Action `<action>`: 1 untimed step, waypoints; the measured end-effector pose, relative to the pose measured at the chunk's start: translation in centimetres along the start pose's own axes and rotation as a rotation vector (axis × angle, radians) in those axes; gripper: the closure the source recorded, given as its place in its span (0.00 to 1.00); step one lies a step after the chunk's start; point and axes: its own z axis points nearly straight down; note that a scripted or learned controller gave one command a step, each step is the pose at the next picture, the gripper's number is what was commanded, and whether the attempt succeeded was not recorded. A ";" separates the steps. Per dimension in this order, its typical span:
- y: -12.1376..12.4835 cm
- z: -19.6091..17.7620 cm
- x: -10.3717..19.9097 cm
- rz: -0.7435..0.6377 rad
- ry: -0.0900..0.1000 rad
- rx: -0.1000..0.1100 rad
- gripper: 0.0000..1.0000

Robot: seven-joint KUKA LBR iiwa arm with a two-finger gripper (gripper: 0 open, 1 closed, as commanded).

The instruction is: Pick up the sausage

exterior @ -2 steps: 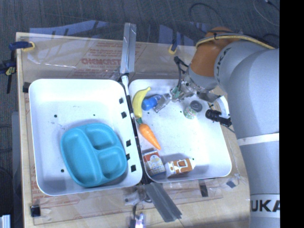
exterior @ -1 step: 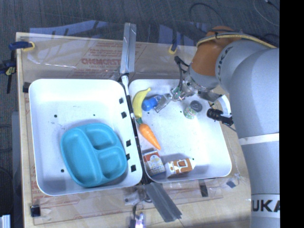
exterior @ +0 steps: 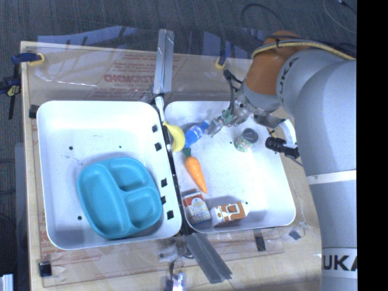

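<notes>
Sausage [exterior: 230, 212]: can't ID for sure; best guess is the brown-orange piece lying at the near edge of the right bin [exterior: 276, 180], touching the red-white carton [exterior: 195, 208] on its left. Blurry, could be a small box instead.
Handling guess: if a toy sausage, light, smooth plastic or rubber, a bit slippery, not fragile. Take it across the short width at mid-length. The near bin wall and the carton crowd it, so come straight down.
Red-white carton: boxy, printed card look, flat faces.
Tray [exterior: 121, 196]: blue, glossy plastic, three compartments, rounded corners, near part of the left bin [exterior: 66, 126].
Carrot [exterior: 195, 171]: orange cone, green top pointing far, matte, in the left part of the right bin.
Can [exterior: 245, 140]: small, round, upright, right of centre.
Banana [exterior: 176, 135]: yellow, curved, against the divider.
Bottle [exterior: 194, 133]: blue, lying down, just right of the banana.
Hand [exterior: 221, 124]: far part of the right bin, just beside the bottle's right end, well apart from the guessed sausage; spread or pressed together, cannot tell, nothing seen held.
Table [exterior: 91, 71]: clear sheet over printed cardboard.
</notes>
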 end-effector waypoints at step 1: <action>0.1 -0.7 0.0 -0.004 0.001 0.002 1.00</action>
